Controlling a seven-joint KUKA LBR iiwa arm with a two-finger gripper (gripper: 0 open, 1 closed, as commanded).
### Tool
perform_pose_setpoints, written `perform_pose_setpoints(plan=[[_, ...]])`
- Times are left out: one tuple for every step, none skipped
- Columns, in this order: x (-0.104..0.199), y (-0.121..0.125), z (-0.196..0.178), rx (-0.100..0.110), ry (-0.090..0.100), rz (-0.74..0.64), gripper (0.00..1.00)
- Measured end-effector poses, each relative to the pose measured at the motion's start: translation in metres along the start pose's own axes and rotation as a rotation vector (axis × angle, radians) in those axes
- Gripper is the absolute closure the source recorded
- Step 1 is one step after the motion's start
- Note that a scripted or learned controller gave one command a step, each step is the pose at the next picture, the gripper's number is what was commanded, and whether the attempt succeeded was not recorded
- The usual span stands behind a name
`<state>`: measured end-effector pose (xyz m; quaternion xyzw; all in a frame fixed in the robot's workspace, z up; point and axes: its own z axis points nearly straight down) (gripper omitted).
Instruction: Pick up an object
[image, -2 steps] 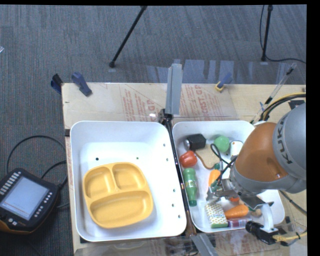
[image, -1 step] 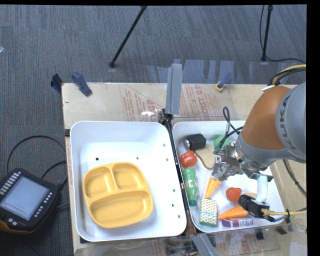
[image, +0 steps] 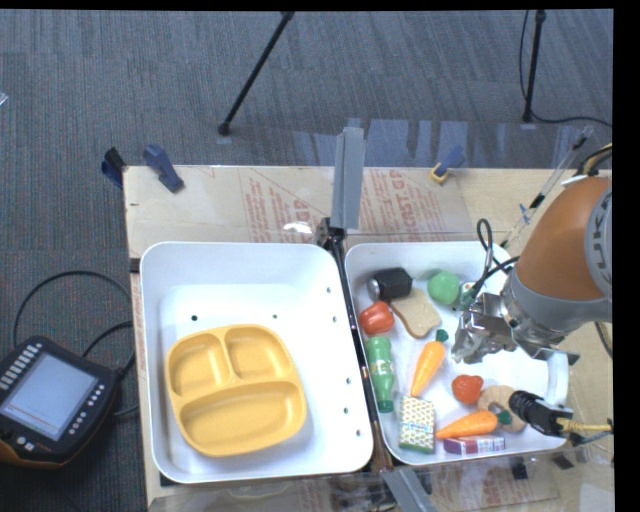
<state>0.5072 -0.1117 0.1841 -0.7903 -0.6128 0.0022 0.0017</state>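
- Hanging over the R bin (image: 560, 385), at the right of the frame, is the gripper (image: 472, 338); grey arm w/ orange band (image: 560, 245) is reaching in from the right edge.
- Jaws: can't tell if wide or narrow – metal parts are blurring together from this angle, nothing visibly between them.
- Gripper is sitting just right of the upper carrot (image: 428, 367), which is lying tilted mid-bin, and just above a red tomato-like item (image: 467, 388).
- Other items in R bin: green bottle (image: 380, 372) lying along the left wall, red pepper (image: 376, 318) above it, bread slice (image: 416, 316), dark block (image: 392, 283) at the top, green round item (image: 444, 288) beside it.
- Lower part of the bin: checkered box (image: 417, 423), second carrot (image: 468, 426) lying near-flat, small purple/white pack (image: 474, 446) under it.
- L bin (image: 200, 268) is holding a yellow divided tray (image: 236, 388), lower left.
- Tablet-like pendant (image: 45, 400) is lying on the floor at far left, off the bench (image: 230, 205).
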Motion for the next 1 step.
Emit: perform_pose_setpoints(plan=[[0.0473, 0.0208, -0.0014, 0.002, 0.001, 0.250, 1.00]])
